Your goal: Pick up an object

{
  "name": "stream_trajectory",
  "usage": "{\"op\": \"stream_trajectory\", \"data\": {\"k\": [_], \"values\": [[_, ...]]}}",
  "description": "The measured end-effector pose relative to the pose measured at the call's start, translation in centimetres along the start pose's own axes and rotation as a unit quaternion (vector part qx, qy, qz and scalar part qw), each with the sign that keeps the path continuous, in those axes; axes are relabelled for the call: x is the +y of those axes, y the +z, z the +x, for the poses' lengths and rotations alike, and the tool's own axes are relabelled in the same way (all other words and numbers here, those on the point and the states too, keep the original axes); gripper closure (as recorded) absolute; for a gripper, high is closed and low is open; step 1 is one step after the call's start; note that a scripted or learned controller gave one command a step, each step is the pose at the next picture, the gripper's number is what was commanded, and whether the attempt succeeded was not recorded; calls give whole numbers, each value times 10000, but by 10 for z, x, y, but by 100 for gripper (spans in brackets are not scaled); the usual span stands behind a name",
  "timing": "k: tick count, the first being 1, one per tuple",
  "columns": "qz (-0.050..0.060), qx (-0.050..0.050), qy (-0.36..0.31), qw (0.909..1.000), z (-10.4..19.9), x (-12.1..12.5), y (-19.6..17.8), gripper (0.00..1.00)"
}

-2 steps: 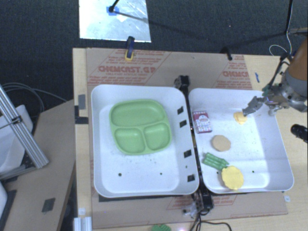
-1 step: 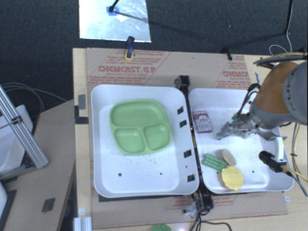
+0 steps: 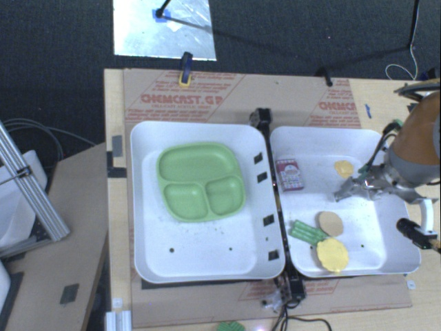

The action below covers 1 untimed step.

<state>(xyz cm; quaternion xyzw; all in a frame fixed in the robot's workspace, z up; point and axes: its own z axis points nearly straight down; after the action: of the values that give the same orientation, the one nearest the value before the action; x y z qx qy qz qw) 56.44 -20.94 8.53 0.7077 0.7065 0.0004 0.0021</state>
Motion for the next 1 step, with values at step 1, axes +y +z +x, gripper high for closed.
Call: {"op": "stream_trajectory", "data": {"k": [1], "values": [[23,25,-34,10000,52,-55,-71,0]]}}
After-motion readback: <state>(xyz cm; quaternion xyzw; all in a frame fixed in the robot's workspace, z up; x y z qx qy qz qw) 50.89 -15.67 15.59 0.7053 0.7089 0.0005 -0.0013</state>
